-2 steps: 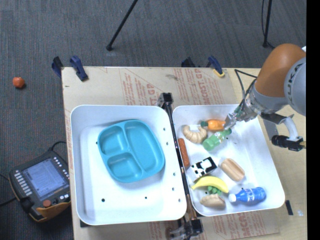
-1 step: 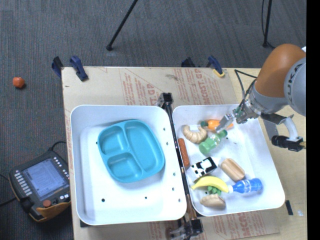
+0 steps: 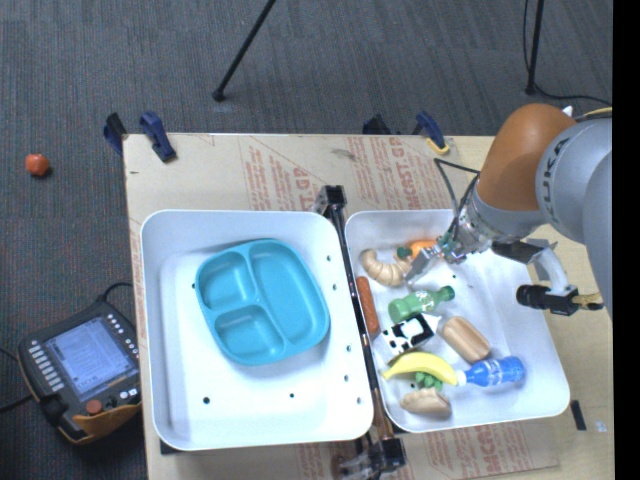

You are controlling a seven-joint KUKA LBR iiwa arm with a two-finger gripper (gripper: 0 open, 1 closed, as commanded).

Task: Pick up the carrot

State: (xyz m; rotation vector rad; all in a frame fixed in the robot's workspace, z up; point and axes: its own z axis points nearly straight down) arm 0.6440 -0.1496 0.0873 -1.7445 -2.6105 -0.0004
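Gripper (image 3: 428,259) low in right bin (image 3: 545,363), fingers slightly apart, nothing seen between them. Carrot (image 3: 421,247) just behind fingertips, near bin's back wall, beside croissant (image 3: 383,266). Green bottle (image 3: 421,301) just below gripper.

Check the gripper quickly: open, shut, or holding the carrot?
Gripper: cannot be told; it sits low in the right bin, right at the carrot.

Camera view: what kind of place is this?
Likely a robotics lab: the arm works over a clamped board bearing two white bins, a teach pendant lies on carpet, and a tripod leg stands behind.
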